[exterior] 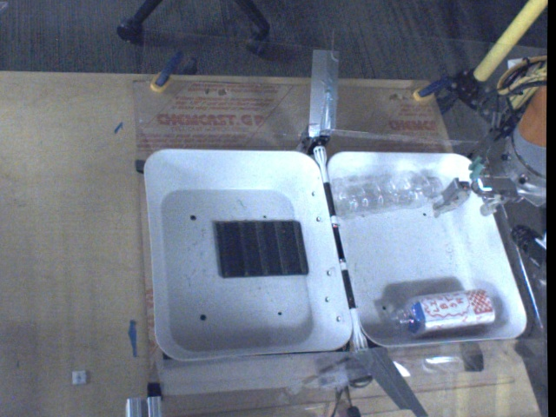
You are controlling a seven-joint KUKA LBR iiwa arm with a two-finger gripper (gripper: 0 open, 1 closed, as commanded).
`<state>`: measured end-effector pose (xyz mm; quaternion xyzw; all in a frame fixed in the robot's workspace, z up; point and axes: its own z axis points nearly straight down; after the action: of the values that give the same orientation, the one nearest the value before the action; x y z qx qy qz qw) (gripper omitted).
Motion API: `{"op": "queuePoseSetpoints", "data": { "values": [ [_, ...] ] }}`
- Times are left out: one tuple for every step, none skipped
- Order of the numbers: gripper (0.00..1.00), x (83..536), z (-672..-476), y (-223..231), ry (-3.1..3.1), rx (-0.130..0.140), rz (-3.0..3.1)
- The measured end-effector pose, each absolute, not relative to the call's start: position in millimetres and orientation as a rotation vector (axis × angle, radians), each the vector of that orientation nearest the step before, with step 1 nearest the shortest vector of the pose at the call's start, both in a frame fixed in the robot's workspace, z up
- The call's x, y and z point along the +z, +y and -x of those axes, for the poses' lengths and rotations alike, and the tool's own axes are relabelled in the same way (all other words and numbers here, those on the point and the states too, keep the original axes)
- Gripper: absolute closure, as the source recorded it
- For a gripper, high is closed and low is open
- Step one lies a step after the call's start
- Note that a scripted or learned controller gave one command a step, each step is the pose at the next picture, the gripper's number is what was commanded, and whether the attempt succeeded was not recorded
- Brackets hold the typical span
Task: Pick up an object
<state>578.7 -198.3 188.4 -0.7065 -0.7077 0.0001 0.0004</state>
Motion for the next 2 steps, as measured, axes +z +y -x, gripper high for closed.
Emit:
{"op": "queuePoseSetpoints", "data": {
  "values": [
    [0.00, 111.1, -645.1, -191.0, -2.338, 0.000, 2.099],
    [0.00, 175.7, -587.9, -198.6, -2.212, 0.001, 2.230]
  ]
}}
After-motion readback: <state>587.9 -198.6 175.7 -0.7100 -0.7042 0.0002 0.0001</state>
